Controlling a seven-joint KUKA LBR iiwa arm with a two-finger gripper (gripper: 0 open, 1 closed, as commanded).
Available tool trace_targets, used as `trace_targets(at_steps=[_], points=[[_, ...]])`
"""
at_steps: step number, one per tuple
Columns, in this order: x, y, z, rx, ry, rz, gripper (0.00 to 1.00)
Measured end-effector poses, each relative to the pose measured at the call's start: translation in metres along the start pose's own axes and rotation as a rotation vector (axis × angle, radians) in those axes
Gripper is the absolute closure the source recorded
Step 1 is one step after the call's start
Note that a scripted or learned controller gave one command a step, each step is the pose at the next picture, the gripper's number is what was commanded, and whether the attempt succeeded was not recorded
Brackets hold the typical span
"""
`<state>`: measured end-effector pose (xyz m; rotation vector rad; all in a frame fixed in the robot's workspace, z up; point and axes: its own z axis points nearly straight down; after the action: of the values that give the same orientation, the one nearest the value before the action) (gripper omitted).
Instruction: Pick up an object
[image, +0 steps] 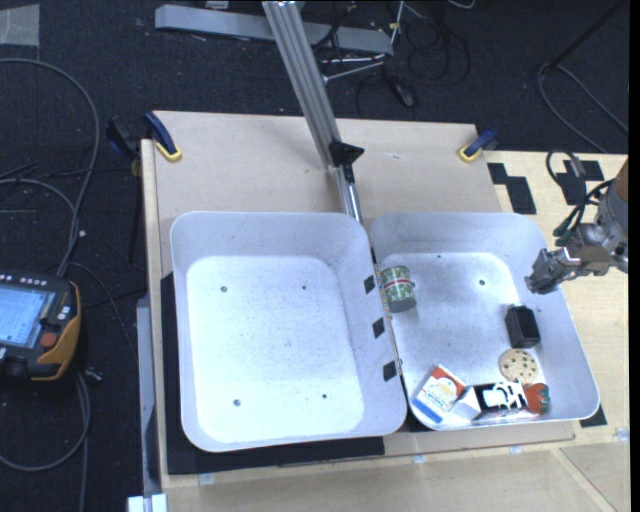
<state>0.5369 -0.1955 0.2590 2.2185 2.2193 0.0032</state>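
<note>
One can (397, 288), one black block (521, 326), one cookie (518, 364); hand (545, 276) state unclear.

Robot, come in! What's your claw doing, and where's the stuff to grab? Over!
Gripper over right bin's edge, holding nothing. Black block nearest, below it. Path clear.

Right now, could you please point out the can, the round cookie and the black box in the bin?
can (397, 288), camera view, on its green label.
round cookie (518, 364), camera view, its middle.
black box (521, 326), camera view, its top face.
</note>
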Motion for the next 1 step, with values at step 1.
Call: trace_targets(at_steps=[1], points=[[-0.0001, 0.0008, -0.0425, 0.000, 0.000, 0.000, 1.00]])
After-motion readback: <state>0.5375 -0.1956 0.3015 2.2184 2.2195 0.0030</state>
